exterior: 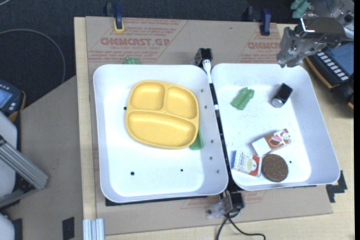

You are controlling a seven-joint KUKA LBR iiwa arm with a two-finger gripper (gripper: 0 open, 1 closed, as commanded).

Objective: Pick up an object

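My gripper [290, 54] hangs over the far right corner of the right bin [315, 121], above its rim and apart from every object. In that bin, a black cylinder with a grey end [281, 95] lies closest to the gripper. A green block [242, 98] rests to its left. Near the front sit a white and brown packet [273, 141], a small red and blue carton [246, 163] and a brown round disc [275, 167].
The left bin [112, 137] holds a yellow divided plate [163, 114] with a green piece [196, 142] tucked under its right edge. Another green bit [131, 60] lies on the cardboard behind that bin. Blue clamps [117, 15] grip the board's far edge.
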